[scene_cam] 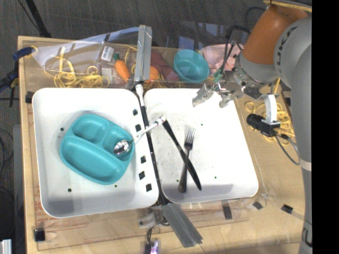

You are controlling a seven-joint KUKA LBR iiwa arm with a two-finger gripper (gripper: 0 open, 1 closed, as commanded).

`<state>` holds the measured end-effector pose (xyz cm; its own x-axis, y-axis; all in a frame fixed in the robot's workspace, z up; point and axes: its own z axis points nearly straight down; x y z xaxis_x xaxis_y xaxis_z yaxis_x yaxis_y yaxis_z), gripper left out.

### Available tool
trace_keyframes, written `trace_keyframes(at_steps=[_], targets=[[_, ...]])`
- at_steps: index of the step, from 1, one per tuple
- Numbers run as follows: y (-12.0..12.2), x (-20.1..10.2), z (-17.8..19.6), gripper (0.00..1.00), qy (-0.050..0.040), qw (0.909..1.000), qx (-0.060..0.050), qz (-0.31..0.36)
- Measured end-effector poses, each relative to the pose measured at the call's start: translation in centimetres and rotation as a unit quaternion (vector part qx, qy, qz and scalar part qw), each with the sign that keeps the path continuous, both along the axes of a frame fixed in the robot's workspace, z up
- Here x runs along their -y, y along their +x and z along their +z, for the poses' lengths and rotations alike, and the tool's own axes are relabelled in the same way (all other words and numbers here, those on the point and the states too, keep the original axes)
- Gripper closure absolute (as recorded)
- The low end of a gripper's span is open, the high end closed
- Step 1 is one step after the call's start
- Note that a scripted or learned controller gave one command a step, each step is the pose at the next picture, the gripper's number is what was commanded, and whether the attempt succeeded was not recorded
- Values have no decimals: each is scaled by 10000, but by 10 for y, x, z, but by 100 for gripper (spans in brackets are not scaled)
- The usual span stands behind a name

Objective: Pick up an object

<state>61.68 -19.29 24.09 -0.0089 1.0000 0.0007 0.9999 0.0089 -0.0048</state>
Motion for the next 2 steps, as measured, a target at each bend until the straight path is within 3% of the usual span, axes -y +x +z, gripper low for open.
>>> trace_keyframes(at_steps=[1,2], targets=[[-36,-7,-149,0,-1,9981,15,613],[8,-22,-149,0,5,9976,12,695]])
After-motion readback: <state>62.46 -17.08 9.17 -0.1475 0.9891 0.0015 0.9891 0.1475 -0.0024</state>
